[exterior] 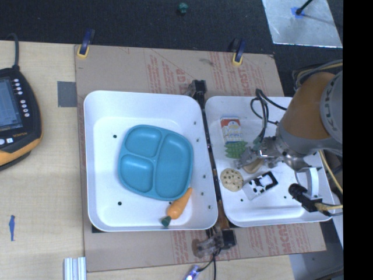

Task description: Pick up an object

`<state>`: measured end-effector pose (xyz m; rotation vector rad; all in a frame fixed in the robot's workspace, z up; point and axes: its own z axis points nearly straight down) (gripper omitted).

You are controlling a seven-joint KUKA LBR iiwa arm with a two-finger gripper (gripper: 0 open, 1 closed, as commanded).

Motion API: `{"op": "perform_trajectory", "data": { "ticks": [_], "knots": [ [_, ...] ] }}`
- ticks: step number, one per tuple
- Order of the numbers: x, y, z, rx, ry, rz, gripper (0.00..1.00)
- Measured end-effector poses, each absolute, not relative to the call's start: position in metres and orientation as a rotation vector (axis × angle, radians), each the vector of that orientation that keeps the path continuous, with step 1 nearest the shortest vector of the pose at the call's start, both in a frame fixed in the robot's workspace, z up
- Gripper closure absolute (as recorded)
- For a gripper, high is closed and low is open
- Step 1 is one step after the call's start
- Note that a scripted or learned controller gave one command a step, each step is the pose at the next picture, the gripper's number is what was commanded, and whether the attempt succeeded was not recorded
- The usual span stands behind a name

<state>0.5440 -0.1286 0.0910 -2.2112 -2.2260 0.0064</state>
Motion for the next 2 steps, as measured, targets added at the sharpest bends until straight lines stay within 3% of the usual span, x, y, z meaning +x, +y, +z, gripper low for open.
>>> {"op": "perform_trajectory", "data": {
  "ticks": [1,2],
  "knots": [
    [0.544,-0.13,0.101,-2.209,-2.229,0.01,1.0],
    [0.577,-0.048,0.192,-2.215,-2.225,0.001,1.0]
  ]
}}
